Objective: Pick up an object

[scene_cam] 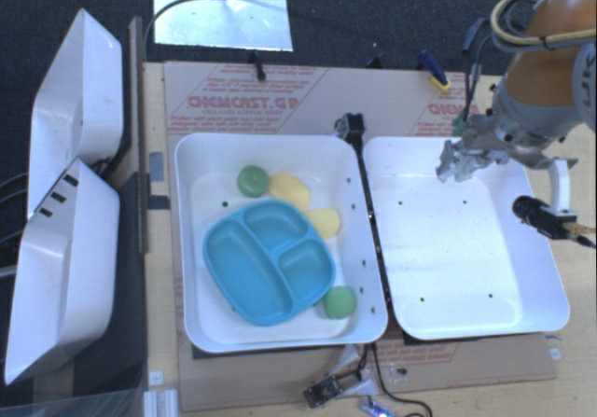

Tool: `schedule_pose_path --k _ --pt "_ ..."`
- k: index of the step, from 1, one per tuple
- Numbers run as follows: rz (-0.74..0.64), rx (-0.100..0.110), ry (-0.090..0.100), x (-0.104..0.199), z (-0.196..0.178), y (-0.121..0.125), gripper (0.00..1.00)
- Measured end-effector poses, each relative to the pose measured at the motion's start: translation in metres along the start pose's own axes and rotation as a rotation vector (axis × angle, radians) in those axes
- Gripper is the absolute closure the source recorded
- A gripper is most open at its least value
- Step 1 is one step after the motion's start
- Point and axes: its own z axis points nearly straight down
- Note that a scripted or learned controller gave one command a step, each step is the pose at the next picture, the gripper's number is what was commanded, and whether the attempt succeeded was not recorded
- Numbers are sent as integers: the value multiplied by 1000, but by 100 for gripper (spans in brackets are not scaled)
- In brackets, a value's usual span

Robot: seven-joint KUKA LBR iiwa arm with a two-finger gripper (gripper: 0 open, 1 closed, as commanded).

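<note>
The left bin (201, 182) holds a blue divided plate (269, 260) lying at a slant. Behind the plate sit a green round piece (252, 180) and a yellow piece (289, 189); a second yellow piece (324, 221) lies at the plate's right edge. Another green piece (340, 301) rests at the plate's near right corner. My gripper (457, 166) hangs over the back of the right bin (466, 257), far from all these objects. Nothing shows between its fingers.
The arm's orange and grey wrist (546, 61) reaches in from the upper right. A black part (536, 212) juts over the right bin's right rim. Two spare white bins (65, 219) lean at the far left. Cables and a clamp (351, 129) lie behind the bins.
</note>
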Motion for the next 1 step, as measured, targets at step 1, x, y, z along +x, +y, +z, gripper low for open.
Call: schedule_pose_path --k 1 --pt "-1 1 0 59 11 18 100"
